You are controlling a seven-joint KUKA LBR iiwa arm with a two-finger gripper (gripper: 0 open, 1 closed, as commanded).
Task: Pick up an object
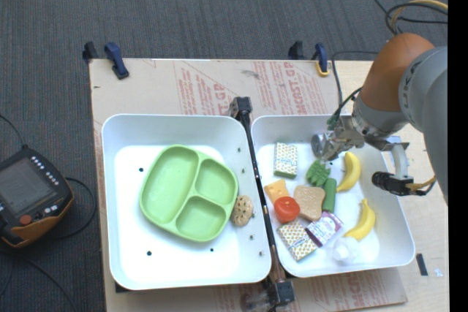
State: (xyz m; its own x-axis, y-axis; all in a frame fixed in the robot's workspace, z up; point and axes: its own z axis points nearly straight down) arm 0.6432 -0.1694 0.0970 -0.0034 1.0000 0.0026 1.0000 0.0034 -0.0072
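- Two shallow white bins sit side by side on the counter (183, 80) in the camera view; the left bin (117, 157) carries a green divided plate (189, 192) with a small speckled cookie (242, 210) just beside its right edge.
- We see the right bin (398, 230) crowded with toy food: a cracker packet (286, 159), a cheese wedge (276, 191), a red tomato (287, 208), a slice of toast (310, 201), a second cracker (295, 239), a small wrapped packet (324, 229), two bananas (349, 172) (361, 221) and a leafy green piece (319, 173) touching a green pod (330, 193).
- We judge the leafy green piece to be the nearest candidate, lying just below the pincer (326, 146) in the bin's upper middle.
- It looks like light moulded plastic, stiff and fairly smooth, so it may slip; we would take it across its narrow width, away from the pod and the banana crowding it.
- The arm reaches in from the right, its orange band (391, 77) high over the bin's far corner and the wrist bent down and leftward toward the bin floor.
- We cannot tell how far the pincer is spread, since its tip is small and blurred against the white bin; we see nothing between its tips.
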